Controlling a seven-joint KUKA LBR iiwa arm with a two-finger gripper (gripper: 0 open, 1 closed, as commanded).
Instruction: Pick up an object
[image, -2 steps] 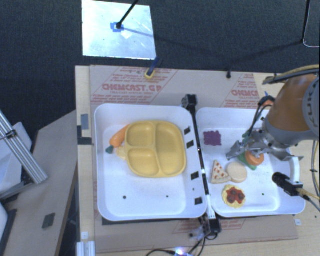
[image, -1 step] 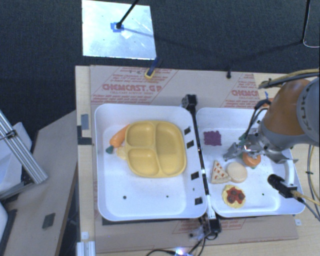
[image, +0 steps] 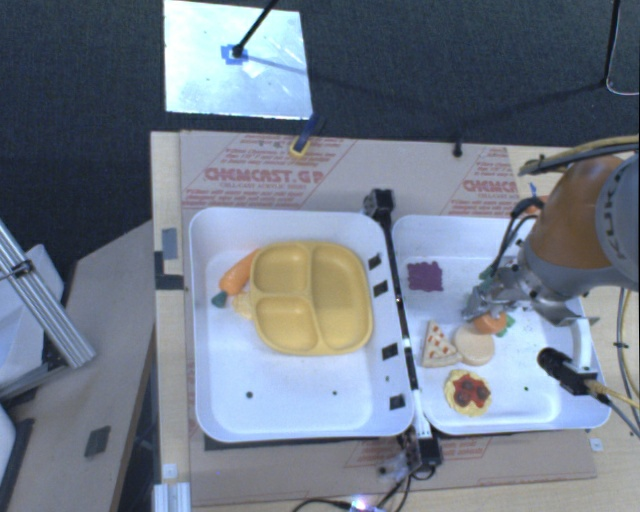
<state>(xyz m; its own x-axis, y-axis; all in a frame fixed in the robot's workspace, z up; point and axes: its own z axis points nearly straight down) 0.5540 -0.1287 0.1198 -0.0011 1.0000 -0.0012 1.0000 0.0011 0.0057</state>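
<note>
Camera view: gripper (image: 487, 305) low over orange toy (image: 489, 323) in right bin (image: 570, 415); finger state unclear. Crowded neighbours risk a botched pick.

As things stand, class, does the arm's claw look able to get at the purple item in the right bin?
Probably yes. The purple item lies by itself on bare floor of the right bin, nothing on it, and the claw hangs just to its right in the same bin.

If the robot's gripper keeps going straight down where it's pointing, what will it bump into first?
Probably the orange toy lying right under the gripper in the right bin. The round tan piece sits just beside it. Depth is hard to judge from this slanted view.
</note>
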